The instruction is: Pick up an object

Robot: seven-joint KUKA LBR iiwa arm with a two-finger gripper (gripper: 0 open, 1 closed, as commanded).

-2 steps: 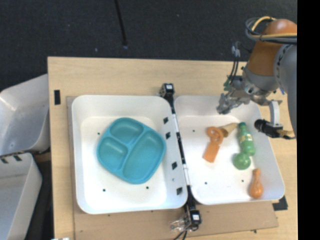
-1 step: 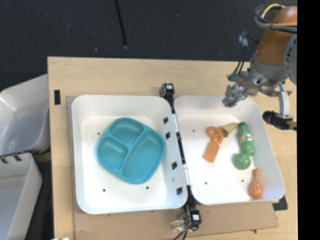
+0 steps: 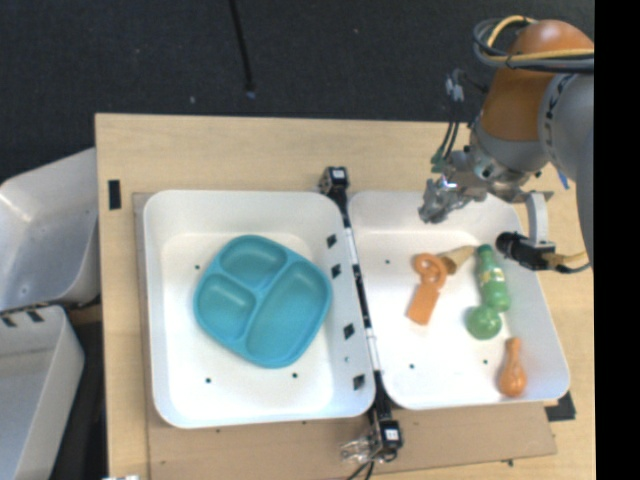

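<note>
My gripper (image 3: pixel 438 206) hangs over the back part of the right bin (image 3: pixel 400 368), close to its far wall. I see nothing held in it. In front of it in that bin lie an orange scissor-shaped tool (image 3: pixel 427 288), a small tan piece (image 3: pixel 460 258) beside the tool's rings, a green bottle-shaped toy (image 3: pixel 489 294) and an orange gourd-shaped toy (image 3: pixel 512 368). The orange tool lies a short way in front of the gripper and apart from it.
A blue divided plate (image 3: pixel 263 300) lies in the middle of the left bin (image 3: pixel 175 388). A raised divider with black clips (image 3: pixel 352 288) separates the two bins. Part of a white container (image 3: pixel 40 238) stands left of the bench.
</note>
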